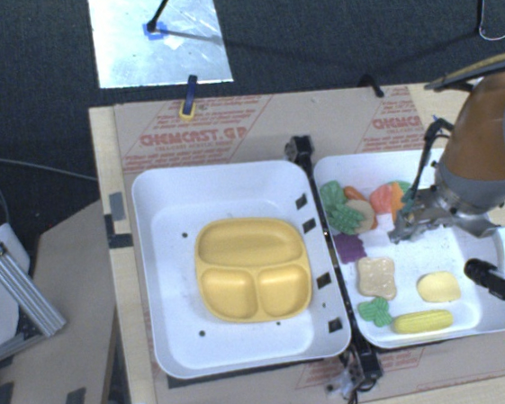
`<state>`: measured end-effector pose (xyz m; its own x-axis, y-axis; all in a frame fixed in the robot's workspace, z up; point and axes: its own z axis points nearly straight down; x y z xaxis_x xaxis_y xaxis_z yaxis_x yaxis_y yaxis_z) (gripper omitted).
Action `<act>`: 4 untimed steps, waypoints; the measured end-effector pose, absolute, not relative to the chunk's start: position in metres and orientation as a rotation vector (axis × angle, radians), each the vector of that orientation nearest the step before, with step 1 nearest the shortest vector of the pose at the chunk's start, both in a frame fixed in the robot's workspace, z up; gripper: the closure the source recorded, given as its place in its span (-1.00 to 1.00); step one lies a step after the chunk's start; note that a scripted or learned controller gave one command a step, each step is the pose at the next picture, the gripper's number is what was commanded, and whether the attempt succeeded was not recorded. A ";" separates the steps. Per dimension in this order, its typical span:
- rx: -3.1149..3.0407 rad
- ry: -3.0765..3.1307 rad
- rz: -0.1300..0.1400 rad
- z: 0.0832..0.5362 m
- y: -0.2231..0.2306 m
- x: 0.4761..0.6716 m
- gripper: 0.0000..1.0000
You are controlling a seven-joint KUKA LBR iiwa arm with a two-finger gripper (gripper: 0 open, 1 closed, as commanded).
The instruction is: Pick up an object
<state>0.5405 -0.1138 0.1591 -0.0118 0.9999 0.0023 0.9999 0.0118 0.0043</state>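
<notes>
The right bin (476,257) holds several toy foods: a green leafy piece (339,210), an orange piece (385,198), a purple piece (349,248), a slice of toast (376,277), a small green piece (374,311), a yellow corn cob (422,321) and a pale yellow lump (438,287). My gripper (405,223) hangs low over the middle of this bin, just below the orange piece and right of the purple one. Nothing can be seen held in it.
The left bin (163,252) carries a yellow divided plate (251,267). A black clamp strip (321,234) runs between the bins. The arm's grey and orange body (491,147) covers the right bin's far right corner. A black part (488,278) juts over its right rim.
</notes>
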 end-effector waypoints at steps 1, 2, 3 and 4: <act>2.215 2.215 0.011 0.086 -0.090 0.489 1.00; 2.204 2.225 0.014 0.191 -0.061 0.536 1.00; 2.208 2.233 0.003 0.184 0.014 0.544 1.00; 2.206 2.233 0.011 0.201 0.091 0.589 1.00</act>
